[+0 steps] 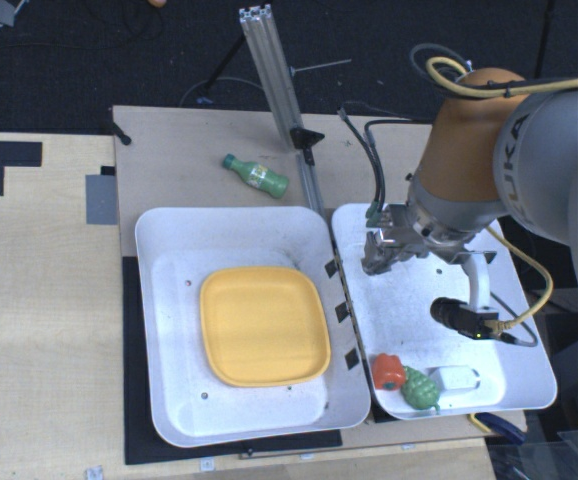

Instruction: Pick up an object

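My gripper (377, 260) hangs over the far left part of the right bin (409, 308), pointing down near the bin's left wall. Nothing shows between its fingers. At the bin's near edge lie a red object (387, 370), a green bumpy object (420, 389) and a white flat object (456, 377), all well in front of the gripper. A yellow square plate (264, 324) lies in the middle of the left bin (169, 268).
A green bottle (256, 175) lies on the bench behind the left bin. A slanted aluminium rail (279, 78) stands behind the bins. A black camera with cables (466, 318) hangs off the wrist over the right bin.
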Controlling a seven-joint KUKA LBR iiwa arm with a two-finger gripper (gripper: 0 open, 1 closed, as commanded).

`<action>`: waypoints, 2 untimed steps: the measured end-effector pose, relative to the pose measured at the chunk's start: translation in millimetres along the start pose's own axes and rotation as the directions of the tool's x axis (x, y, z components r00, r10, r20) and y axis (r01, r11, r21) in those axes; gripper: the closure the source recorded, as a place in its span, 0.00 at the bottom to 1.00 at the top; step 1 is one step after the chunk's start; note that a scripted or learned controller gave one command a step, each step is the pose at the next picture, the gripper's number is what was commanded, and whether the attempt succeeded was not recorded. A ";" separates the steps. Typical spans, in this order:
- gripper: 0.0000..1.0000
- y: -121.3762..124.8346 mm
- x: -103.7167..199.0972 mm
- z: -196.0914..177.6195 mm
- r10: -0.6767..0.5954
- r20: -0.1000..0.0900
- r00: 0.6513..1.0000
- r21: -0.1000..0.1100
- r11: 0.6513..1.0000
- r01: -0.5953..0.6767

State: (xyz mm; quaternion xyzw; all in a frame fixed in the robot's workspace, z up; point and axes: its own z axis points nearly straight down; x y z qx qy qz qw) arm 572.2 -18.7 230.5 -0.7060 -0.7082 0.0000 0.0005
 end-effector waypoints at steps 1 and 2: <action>1.00 4.3 44.7 -7.2 0.001 0.001 1.000 0.000 1.000 -0.001; 1.00 3.7 95.7 -7.0 0.001 0.001 1.000 0.000 1.000 -0.001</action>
